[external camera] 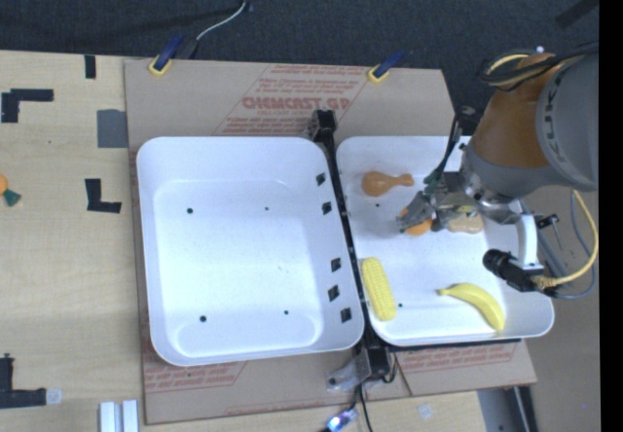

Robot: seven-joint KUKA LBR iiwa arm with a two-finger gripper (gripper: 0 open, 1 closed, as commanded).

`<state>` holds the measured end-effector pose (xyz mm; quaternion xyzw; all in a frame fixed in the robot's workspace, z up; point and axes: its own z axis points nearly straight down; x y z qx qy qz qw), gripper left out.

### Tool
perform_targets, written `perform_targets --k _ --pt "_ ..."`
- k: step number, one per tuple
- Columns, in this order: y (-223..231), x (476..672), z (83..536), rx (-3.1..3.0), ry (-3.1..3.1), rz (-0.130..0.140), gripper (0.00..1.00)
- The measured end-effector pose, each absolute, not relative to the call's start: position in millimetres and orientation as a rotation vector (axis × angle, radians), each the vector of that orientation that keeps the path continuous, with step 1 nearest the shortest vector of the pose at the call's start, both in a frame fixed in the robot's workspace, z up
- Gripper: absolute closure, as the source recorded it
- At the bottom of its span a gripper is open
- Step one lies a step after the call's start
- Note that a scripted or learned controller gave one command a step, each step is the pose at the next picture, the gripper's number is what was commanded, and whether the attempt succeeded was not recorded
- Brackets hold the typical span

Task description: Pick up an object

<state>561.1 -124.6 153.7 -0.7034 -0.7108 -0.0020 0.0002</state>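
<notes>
While the left bin (234,245) has nothing in it to grab, everything's over in the right bin (428,153), so that's where the action is. Going across: an ear of corn (379,287) lies along that bin's left wall, a drumstick toy (385,183) sits up near the top, and a banana (476,303) is down in the bottom right corner. The gripper (428,209) is low in the bin, right over a small orange thing (419,225), with a beige bit (465,222) just beside it. Honestly can't tell if the jaws are apart or clamped, too cluttered there. I'd say nothing's lifted yet, so the pick itself is still to do. Readable writing: the cardboard sheet (282,94) under the bins says "CHEMCAST GP" in red.
</notes>
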Motion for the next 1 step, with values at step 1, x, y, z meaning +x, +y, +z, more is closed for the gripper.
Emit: perform_targets --k 1 --pt "2.1 537.1 185.8 -2.207 -2.233 -0.003 1.0"
